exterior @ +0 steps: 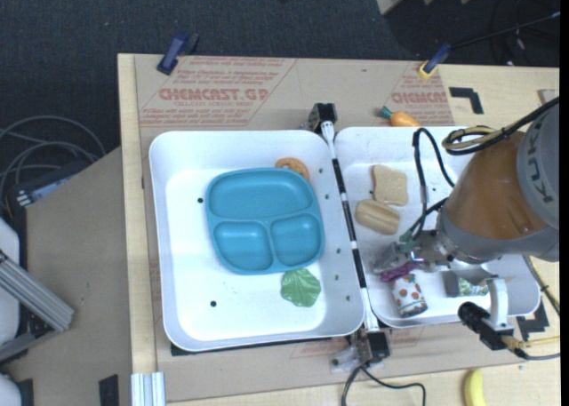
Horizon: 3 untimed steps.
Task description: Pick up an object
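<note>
The right bin [357,173] holds a tan bread slice [389,185], a bread roll [378,216] just below it, and a small white can with red spots [408,294] lying near the front. A small pink-purple item [396,273] lies just above the can. My gripper [402,258] is low in this bin, right over the pink item and between the roll and the can. The arm's orange band [489,195] rises behind it and hides the bin's right half.
The left bin [178,218] holds a blue divided plate [262,218], a green leaf [300,287] at its front edge and an orange ring [292,166] behind it. A green-white item [467,287] peeks from under the arm. A small carrot [402,117] lies on the bench behind the right bin.
</note>
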Each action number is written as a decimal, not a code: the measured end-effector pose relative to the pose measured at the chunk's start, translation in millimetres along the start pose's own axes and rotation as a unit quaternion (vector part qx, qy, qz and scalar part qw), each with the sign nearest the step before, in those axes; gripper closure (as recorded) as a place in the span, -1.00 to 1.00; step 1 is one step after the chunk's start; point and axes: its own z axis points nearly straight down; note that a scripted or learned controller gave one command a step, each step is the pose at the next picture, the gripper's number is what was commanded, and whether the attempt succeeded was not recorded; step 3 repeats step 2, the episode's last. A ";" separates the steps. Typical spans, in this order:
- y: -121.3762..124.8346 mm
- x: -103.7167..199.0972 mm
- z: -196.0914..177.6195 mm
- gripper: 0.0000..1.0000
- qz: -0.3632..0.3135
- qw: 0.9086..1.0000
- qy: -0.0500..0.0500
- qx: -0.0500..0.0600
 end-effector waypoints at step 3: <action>32.5 68.6 -100.8 1.00 -0.001 1.000 0.000 -0.002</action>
